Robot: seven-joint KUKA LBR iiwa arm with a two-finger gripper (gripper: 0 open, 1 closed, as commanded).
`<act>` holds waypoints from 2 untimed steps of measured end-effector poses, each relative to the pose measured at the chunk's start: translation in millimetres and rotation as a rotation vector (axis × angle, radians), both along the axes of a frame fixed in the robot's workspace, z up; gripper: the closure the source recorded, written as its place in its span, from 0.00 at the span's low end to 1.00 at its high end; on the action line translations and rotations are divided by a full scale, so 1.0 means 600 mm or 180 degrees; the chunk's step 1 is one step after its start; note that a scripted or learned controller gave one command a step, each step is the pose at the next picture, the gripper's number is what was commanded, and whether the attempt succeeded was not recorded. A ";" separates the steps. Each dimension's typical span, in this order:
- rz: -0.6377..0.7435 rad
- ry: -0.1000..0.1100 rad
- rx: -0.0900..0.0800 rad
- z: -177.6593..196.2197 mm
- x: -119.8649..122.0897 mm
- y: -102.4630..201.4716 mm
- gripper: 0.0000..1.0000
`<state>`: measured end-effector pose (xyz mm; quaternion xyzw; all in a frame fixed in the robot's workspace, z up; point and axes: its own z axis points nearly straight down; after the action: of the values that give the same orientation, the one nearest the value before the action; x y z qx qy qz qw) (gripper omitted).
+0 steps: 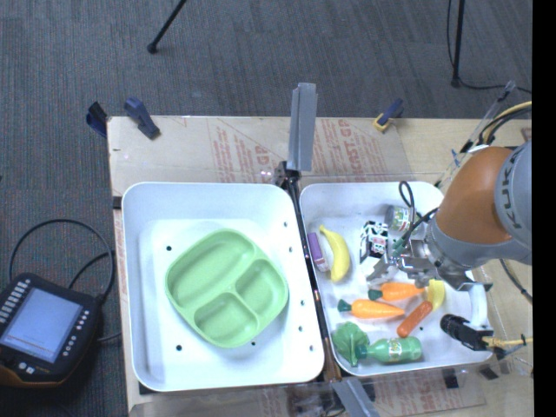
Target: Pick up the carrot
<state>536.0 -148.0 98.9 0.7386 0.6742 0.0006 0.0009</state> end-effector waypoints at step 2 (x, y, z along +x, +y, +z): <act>-0.0313 0.0045 0.0036 0.005 -0.073 -0.074 1.00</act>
<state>492.4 -192.5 102.1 0.7708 0.6370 -0.0007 -0.0080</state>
